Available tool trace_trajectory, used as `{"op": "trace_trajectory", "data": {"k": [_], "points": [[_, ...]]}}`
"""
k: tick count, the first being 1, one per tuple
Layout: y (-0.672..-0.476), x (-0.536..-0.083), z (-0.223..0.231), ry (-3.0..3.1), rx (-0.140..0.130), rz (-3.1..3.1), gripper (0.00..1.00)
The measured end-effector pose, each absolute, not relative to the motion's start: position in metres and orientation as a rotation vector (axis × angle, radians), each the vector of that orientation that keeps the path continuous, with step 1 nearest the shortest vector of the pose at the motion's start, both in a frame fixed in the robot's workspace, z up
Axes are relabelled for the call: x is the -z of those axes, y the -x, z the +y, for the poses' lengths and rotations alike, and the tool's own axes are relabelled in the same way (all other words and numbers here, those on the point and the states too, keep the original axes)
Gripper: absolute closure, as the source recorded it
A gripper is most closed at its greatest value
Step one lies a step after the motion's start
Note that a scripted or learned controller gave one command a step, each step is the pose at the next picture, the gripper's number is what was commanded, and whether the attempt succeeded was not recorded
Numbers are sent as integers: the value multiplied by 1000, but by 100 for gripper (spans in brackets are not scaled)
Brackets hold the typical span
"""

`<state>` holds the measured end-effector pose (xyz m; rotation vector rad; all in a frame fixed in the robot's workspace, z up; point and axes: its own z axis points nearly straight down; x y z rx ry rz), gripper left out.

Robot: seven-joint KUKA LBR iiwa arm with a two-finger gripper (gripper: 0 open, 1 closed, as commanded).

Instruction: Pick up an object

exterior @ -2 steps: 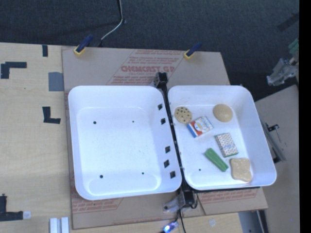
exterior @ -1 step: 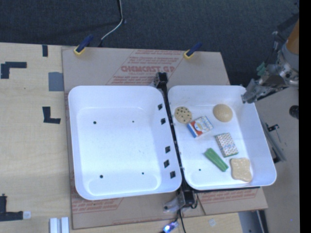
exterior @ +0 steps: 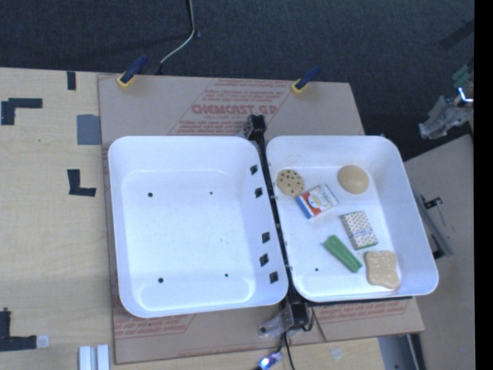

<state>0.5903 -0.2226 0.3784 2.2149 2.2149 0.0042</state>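
Observation:
The right white bin (exterior: 400,177) holds several small items. A speckled cookie (exterior: 290,181) lies near its left wall and a tan round bun (exterior: 353,179) sits at the back. Between them lies a red, white and blue packet (exterior: 316,201). Further forward are a patterned little box (exterior: 359,229), a green block (exterior: 342,253) and a tan slice of toast (exterior: 382,269) at the front right corner. My gripper (exterior: 444,118) is a small grey shape at the far right, outside the bin, beyond its back right corner and well away from every item.
The left white bin (exterior: 123,206) stands against the right one, joined by a black hinge strip (exterior: 266,206). Both rest on a cardboard sheet (exterior: 231,106) held by two clamps (exterior: 132,69) at the back. Wooden bench top with black tape marks lies to the left.

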Motion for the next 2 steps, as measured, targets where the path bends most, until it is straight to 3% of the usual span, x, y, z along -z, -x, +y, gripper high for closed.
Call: {"op": "trace_trajectory", "data": {"k": [1, 2], "points": [[-560, -293, -222, -2227, 7, 2225, 100], [-548, -360, -224, -2217, -3, 2219, 100]]}}
